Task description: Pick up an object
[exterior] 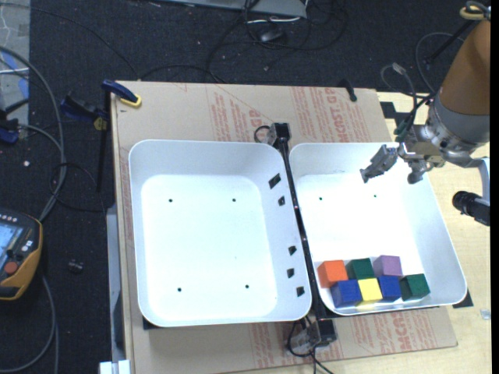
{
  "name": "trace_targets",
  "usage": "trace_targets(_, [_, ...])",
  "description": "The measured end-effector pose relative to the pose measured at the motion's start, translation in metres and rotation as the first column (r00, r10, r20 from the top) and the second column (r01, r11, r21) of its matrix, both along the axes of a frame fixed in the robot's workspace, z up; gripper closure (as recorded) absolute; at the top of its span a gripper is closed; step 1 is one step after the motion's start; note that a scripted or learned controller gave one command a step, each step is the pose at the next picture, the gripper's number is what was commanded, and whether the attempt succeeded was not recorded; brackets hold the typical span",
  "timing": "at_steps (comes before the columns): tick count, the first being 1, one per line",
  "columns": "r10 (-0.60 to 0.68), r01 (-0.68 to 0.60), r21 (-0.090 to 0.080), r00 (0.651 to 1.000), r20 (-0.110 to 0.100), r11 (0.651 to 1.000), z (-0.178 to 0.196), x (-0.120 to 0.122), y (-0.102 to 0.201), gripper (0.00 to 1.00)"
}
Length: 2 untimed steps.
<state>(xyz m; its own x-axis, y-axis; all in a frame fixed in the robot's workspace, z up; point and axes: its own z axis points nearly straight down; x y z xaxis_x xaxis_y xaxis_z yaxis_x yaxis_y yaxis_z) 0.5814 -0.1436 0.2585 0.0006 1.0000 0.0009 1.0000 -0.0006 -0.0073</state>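
Observation:
Several coloured blocks are packed together at the near edge of the right bin: an orange block, a dark green block and a purple block in the back row. In front of them lie a blue block, a yellow block, a second blue one and a green block. My gripper hangs over the far part of the right bin, well away from the blocks. Its two fingers are spread open with nothing between them.
The left bin lies beside the right one, with a black divider between them. Both rest on a cardboard sheet. Cables and a yellow-handled clamp lie beyond the far left corner.

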Motion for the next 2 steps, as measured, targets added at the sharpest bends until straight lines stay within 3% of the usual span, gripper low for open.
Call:
trace_targets(1, [0.001,-0.001,-0.001,1.000,0.007,1.000,0.004,0.001,0.000,0.00])
trace_targets(2, [0.001,-0.001,0.000,1.000,0.004,1.000,-0.039,0.001,0.004,0.00])
